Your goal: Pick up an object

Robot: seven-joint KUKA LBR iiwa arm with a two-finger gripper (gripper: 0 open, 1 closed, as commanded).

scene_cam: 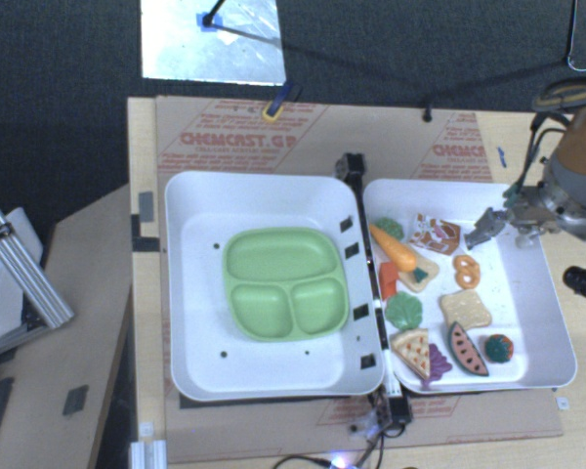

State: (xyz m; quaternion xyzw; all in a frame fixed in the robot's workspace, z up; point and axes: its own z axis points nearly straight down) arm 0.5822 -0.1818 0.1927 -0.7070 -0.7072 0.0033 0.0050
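The right bin (542,301) holds several toy foods. Among them are an orange carrot (396,248), a pretzel (466,271), a toast slice (466,309), a watermelon slice (466,349), a pizza slice (414,349), a green leafy piece (404,310) and a brown-and-white snack (436,233). My gripper (488,227) hangs over the far right part of this bin, just right of the snack and beyond the pretzel. Nothing is visibly held in it.
The left bin (195,262) carries a green divided plate (283,283). A black divider (363,262) runs between the bins. A small red-and-green round toy (498,347) lies near the right bin's front corner. My arm (576,179) comes in from the right.
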